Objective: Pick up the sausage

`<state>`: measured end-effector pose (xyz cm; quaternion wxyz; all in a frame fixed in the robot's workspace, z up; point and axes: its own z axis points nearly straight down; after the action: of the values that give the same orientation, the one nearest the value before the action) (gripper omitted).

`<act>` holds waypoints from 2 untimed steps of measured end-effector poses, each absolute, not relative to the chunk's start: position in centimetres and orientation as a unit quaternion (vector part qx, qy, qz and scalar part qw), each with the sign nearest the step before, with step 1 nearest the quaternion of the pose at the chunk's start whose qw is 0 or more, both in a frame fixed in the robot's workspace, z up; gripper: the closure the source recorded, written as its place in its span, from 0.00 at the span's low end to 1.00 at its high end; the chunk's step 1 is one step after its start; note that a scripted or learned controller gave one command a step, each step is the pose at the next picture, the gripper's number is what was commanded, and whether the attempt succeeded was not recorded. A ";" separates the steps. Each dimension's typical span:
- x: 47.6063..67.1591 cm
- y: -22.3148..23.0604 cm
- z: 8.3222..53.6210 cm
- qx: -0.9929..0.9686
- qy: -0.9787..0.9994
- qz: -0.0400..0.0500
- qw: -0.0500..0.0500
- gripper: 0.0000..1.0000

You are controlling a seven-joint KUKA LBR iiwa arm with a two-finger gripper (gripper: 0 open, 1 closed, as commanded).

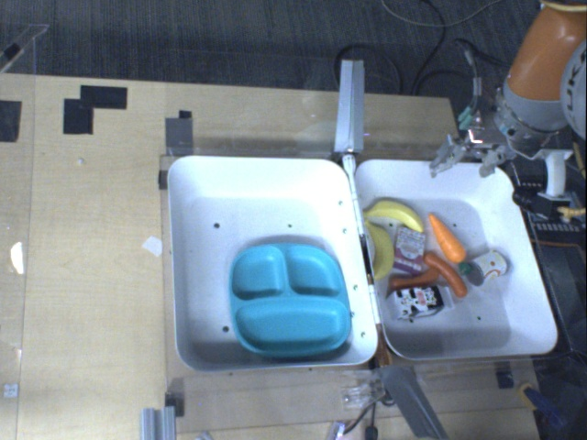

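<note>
My pincer (466, 157) spread open, empty, hovering at right bin (532, 337) far rim; sausage (446, 274) below, wedged among carrot (446, 236), banana (396, 214) — clutter crowds grasp

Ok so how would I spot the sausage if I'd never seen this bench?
Look in the right bin, in the heap of toy food at its middle. The sausage is the reddish-brown stick lying slantwise below the carrot, which is brighter orange and tapered.
</note>
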<state>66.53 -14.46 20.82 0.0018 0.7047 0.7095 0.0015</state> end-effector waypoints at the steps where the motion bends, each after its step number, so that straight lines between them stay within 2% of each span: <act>1: 57.0 -15.0 11.0 0.639 0.769 0.001 0.002 0.00; 2: 58.1 -19.2 17.2 0.694 0.720 0.002 0.003 0.00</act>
<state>58.12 -19.17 17.16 0.0034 0.6936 0.7204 0.0017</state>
